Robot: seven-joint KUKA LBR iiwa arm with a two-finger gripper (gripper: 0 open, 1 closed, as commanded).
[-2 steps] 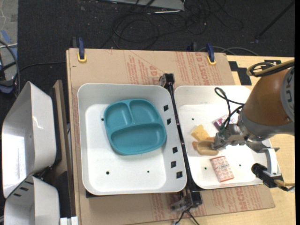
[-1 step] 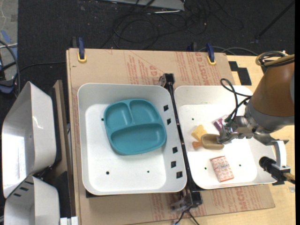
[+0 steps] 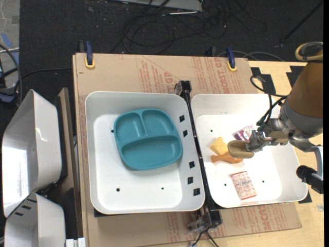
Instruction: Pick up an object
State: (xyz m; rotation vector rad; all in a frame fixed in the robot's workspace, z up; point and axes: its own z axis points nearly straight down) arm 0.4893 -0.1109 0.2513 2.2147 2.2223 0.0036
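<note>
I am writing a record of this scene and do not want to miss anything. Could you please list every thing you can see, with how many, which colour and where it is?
Bins: two, white, side by side on the bench.
Divided plate: one, teal, in the left bin, with three compartments.
Yellow wedge: one, yellow, in the right bin, near its middle.
Orange piece: one, orange, right bin, just below the yellow wedge.
Tan rounded object: one, tan-brown, right bin, at the gripper tip.
Small packet: one, purple and white, right bin, above the tan object.
Printed card: one, red and white, right bin, lower part.
Clamps: two, blue and yellow, on the bench's far edge.
Gripper: one, grey, over the right bin.
</note>
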